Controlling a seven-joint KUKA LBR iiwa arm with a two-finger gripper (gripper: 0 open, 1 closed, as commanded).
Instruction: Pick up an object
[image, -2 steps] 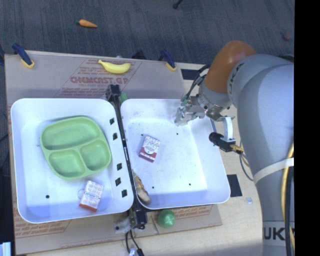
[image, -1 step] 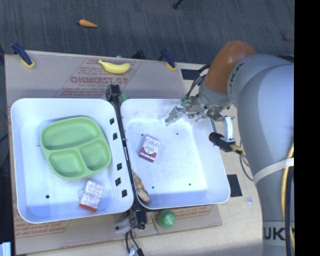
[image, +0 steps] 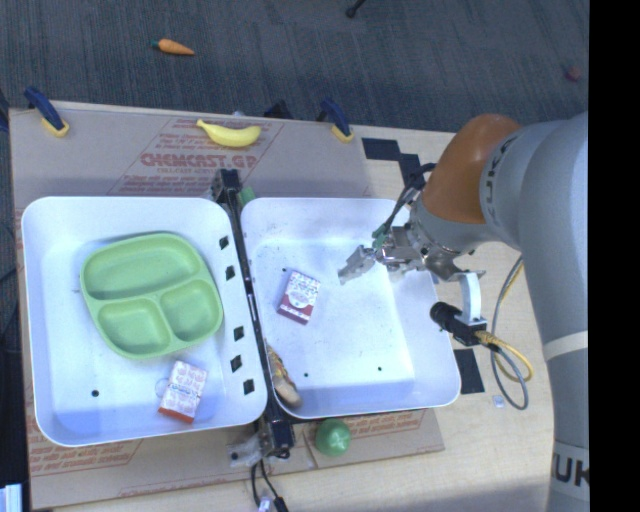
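**Closing in on the little carton in the right bin**

Hovering over the right bin (image: 425, 385), the pincer (image: 356, 266) hangs above the white floor with nothing between its fingers; from this slanted view I cannot tell whether they are spread or closed. Nearest candidate: a small red-and-white carton (image: 299, 297) lying flat and a touch skewed, near the pincer on its left, toward the divider between the bins. That looks like the thing to go for.

How will it handle? By my reading, it is a light paperboard box, stiff along its edges but easy to dent across the broad face, and it may skate on the smooth bin floor if nudged from one side. The best hold is probably across its narrower width, fingers coming straight down on the two long edges, wrist turned to match the skew.

Other options are on the board. A second carton (image: 182, 390) sits in the left bin (image: 45, 215), just below a green divided tray (image: 150, 292). Something small and brownish (image: 281, 382) is tucked in the right bin's near-left corner, too small to name. Outside the bins, a banana (image: 229, 132) lies on the cardboard behind them and a green ball (image: 333, 436) rests on the bench in front.
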